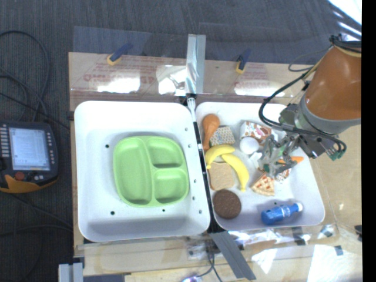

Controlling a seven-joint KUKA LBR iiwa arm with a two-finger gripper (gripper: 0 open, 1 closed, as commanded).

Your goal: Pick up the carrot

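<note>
The carrot lies in the right bin near its right wall. It is small and orange with a bit of green at its left end, and the gripper hides most of it. The gripper hangs low over the bin, directly above the carrot's left part. The grey arm with its orange band reaches in from the upper right. A black cable loops from the wrist over the bin's top right.
In the right bin lie an orange roll, a banana, a pizza slice, a brown cookie, a blue bottle and white packets. The left bin holds a green divided tray.
</note>
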